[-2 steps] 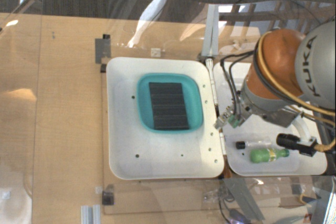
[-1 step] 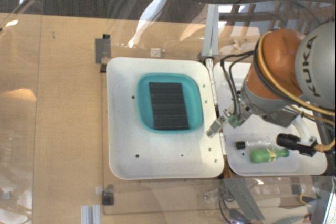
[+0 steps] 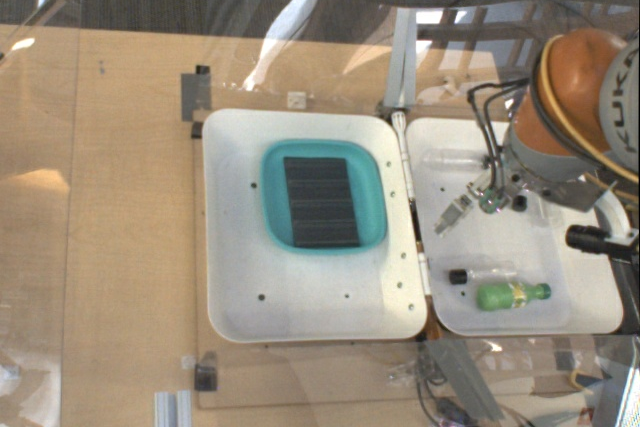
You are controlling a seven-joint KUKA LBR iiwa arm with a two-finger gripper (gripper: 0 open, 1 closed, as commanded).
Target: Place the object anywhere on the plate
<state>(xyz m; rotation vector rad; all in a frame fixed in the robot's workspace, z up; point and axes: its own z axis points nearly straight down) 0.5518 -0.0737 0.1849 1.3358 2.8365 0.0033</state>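
In the near part of the right bin [image 3: 600, 315] lies the small green plastic bottle [image 3: 511, 295] on its side, a clear tube with a black cap [image 3: 482, 275] touching its far edge. Farther in hangs the gripper [image 3: 458, 210]; whether its claw is apart or together I cannot tell. The square teal plate with a dark ribbed insert [image 3: 322, 194] sits in the left bin [image 3: 240, 295]. Likely trouble: the round bottle rolling from a pinch, or the tube being caught alongside it.
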